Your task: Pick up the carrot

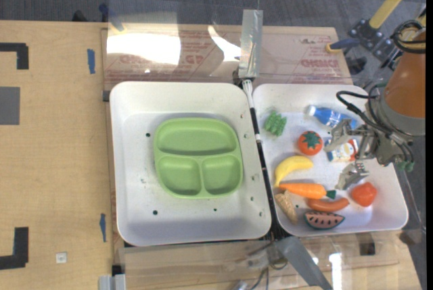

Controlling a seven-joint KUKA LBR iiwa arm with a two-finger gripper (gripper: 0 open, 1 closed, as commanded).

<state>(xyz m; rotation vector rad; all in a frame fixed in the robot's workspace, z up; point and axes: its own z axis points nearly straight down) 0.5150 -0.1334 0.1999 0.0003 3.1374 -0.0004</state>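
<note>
The carrot [304, 189] is orange with a small green tip at its right end. It lies flat in the right bin [392, 218], near the front, between a banana and a red sausage. My gripper [352, 176] hangs over the right side of that bin, just right of and slightly behind the carrot's green tip. Nothing shows in its grasp. The grey arm with its orange band [409, 86] reaches in from the right edge.
Around the carrot lie a banana [292, 167], a tomato [310, 142], broccoli [275, 123], a blue packet [325, 114], a red fruit [364, 194], a sausage [329, 204], a watermelon slice [323, 219] and a bread piece [287, 203]. The left bin [128, 106] holds a green divided plate [198, 157].
</note>
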